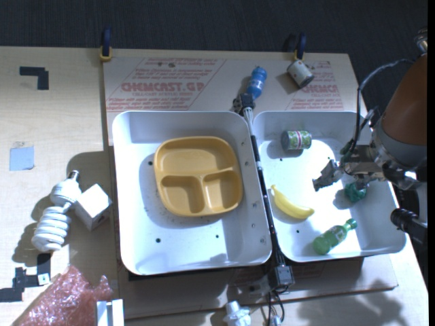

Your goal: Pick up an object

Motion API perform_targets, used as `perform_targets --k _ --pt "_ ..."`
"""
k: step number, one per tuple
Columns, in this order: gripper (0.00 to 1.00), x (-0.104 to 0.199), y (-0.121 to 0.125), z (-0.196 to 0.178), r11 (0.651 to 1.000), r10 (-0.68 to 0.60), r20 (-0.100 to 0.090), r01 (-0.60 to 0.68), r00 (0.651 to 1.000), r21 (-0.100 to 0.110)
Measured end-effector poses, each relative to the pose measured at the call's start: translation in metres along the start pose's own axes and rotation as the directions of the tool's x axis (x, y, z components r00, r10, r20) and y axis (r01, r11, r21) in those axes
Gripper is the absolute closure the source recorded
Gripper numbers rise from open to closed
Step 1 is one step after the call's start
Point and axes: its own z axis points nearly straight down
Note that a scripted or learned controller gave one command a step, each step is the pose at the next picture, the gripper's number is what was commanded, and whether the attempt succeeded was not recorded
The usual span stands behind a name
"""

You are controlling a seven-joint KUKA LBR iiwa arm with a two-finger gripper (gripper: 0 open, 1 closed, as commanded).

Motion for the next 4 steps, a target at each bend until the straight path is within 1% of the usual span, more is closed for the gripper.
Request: perform_targets --k 1,2,3,4 --pt "0.00 -0.015 0.015 0.158 1.000 0.002 -0.002 -0.002 1.000 -0.005" --pt "0.00 -0.047 -0.011 0.136 1.000 0.002 -0.001 -0.002 1.000 0.001" --pt "0.00 0.001 -0.010 0.161 1.000 0.002 -0.001 -0.002 1.000 -0.001" --pt "0.00 0.001 -0.010 0.161 1.000 0.002 -0.001 -0.002 1.000 -0.001"
